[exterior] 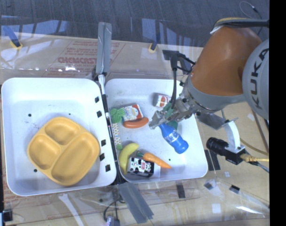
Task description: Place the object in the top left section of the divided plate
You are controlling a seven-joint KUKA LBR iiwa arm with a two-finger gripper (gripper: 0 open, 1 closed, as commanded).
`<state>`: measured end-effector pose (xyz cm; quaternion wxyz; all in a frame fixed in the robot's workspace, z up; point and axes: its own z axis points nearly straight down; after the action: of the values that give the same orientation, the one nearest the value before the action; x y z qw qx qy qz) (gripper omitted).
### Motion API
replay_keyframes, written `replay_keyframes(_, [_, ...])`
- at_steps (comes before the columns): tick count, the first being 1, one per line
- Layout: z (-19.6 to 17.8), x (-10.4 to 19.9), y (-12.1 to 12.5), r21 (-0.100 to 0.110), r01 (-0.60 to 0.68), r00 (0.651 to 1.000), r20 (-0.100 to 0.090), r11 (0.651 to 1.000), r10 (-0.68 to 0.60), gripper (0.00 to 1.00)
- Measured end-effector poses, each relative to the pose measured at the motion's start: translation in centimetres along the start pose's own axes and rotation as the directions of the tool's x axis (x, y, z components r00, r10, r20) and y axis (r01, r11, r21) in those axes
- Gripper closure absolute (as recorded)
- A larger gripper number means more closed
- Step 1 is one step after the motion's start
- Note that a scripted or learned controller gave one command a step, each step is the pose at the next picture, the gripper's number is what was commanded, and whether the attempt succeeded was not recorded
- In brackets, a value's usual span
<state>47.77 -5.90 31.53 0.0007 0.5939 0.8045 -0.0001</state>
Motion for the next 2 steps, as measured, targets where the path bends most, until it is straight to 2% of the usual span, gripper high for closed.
replay_keyframes(1, [-10.8, -2.0, -0.7, 0.000, 0.189, 0.982, 0.000, 0.982, -0.189, 1.00])
replay_keyframes(2, [-12.6, -0.4, -0.2, 0.001, 0.204, 0.979, 0.000, 0.979, -0.204, 1.00])
